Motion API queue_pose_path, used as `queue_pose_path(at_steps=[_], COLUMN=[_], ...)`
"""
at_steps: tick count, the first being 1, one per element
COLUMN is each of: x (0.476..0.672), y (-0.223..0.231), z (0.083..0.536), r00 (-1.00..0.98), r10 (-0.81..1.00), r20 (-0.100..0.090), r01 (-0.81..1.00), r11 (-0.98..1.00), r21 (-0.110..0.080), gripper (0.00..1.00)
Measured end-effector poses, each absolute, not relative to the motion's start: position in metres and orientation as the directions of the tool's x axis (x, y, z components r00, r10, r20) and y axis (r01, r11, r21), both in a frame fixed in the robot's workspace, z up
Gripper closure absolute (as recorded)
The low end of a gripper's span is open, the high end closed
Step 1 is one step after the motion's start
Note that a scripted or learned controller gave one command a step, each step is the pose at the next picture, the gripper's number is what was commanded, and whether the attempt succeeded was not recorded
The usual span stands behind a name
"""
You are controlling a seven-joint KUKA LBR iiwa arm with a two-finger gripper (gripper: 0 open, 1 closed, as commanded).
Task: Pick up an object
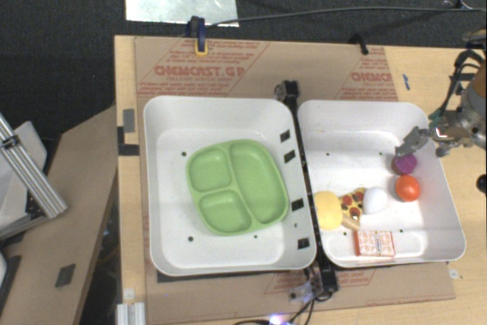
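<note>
The right bin (358, 125) holds several small objects along its front and right side. A purple round piece (405, 162) lies near the right wall, with an orange ball (408, 188) just in front of it. Further left lie a white egg-shaped piece (374, 199), a small red and yellow item (352, 200) and a yellow rounded object (328, 209). A red and white box (374, 243) lies flat at the front. My gripper (423, 141) reaches in over the right wall, its tip just above and right of the purple piece. I see nothing held in it.
The left bin (163, 164) holds a green three-compartment plate (237, 186). Black clips (290, 91) join the two bins along their shared wall. Both bins rest on a cardboard sheet (228, 61). A metal frame (30, 171) stands at the far left.
</note>
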State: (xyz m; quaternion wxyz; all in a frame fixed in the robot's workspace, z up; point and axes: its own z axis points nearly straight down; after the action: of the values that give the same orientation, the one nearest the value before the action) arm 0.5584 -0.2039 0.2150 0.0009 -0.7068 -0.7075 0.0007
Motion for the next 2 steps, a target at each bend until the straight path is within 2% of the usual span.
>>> queue_pose_path(at_steps=[1,2], x=[0.565,0.566], y=[-0.196,-0.201], z=[0.159,0.107], r00=[-0.004,0.002], r10=[1.000,1.000], r20=[0.000,-0.011], r01=[1.000,1.000], r11=[0.004,-0.002], r21=[0.001,0.011], gripper=[0.00,0.00])
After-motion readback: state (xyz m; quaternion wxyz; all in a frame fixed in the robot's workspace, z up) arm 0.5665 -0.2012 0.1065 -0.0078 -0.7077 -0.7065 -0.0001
